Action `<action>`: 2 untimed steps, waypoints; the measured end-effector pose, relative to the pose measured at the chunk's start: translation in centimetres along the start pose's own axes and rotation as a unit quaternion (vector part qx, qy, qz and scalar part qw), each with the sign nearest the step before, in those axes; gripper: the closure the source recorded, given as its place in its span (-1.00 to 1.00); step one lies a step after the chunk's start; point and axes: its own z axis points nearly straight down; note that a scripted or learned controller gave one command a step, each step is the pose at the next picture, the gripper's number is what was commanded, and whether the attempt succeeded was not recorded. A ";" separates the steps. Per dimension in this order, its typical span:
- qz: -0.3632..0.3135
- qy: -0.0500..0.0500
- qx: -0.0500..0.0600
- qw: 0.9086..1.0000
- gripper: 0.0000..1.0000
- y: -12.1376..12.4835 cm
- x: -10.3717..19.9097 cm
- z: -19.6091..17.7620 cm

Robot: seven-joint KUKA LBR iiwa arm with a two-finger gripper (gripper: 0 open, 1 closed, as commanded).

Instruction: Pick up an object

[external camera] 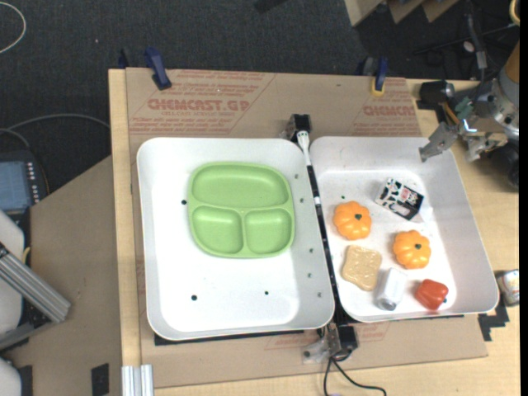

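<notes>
1. I am at the approach step: nothing is picked yet. My gripper [435, 143] hangs at the far right corner of the right bin [355, 151], above its rim, with nothing between my fingers.

2. My fingers look slightly parted, one dark tip pointing down toward the bin's corner, but the angle is poor and I cannot tell for certain how wide the gap is.

3. The candidates all lie in the right bin: a black-and-white packet [400, 198] nearest to me, an orange pumpkin [352, 220] near the bin's left wall, a second pumpkin [412, 249] toward the right, a tan toast slice [361, 267], a white cylinder [388, 288] touching the toast's edge, and a red pepper [431, 294] at the near rim.

4. The left bin [165, 246] holds a green divided tray [241, 209].

5. Next, I judge, I should move inward over the packet or a pumpkin, line my fingers across it, spread them wide and descend. The pumpkins stand apart from their neighbours, so they offer cleaner room.
</notes>
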 end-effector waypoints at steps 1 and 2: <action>-0.003 0.002 0.000 1.000 -1.00 -6.0 7.5 -3.8; -0.003 0.002 -0.001 1.000 -1.00 -13.8 12.9 -9.6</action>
